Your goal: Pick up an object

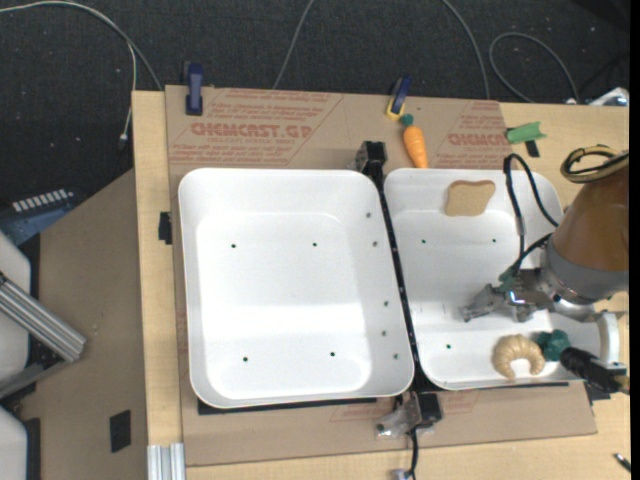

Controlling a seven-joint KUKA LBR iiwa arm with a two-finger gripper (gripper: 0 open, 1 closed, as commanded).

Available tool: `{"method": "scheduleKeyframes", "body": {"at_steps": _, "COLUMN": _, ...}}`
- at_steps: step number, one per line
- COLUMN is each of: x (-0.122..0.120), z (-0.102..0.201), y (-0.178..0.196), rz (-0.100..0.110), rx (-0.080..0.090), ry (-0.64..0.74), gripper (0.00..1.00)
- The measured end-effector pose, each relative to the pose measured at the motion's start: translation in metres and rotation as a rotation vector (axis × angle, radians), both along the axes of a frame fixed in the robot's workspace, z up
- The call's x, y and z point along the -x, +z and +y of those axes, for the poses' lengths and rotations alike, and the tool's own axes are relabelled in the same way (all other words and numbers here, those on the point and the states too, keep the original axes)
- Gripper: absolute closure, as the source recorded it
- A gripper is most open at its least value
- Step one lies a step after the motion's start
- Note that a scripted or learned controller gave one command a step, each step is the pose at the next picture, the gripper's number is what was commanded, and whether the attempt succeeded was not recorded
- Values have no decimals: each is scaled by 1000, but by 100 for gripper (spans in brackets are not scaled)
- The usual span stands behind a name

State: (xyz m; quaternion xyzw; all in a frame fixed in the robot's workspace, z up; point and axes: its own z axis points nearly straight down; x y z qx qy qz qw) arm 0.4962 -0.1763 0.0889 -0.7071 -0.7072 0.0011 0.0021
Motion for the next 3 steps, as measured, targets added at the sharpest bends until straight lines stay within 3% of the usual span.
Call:
{"method": "scheduleKeyframes", "body": {"at_steps": 1, "x": -2, "z": 0, "y": 13, "rz": -6, "rx": 2, "ry": 0, "gripper": 100}}
{"method": "scheduleKeyframes", "body": {"at_steps": 3, "x": -3, "z": -6, "y": 118, "rz": -9, "rx": 3, "ry": 0, "gripper": 100}}
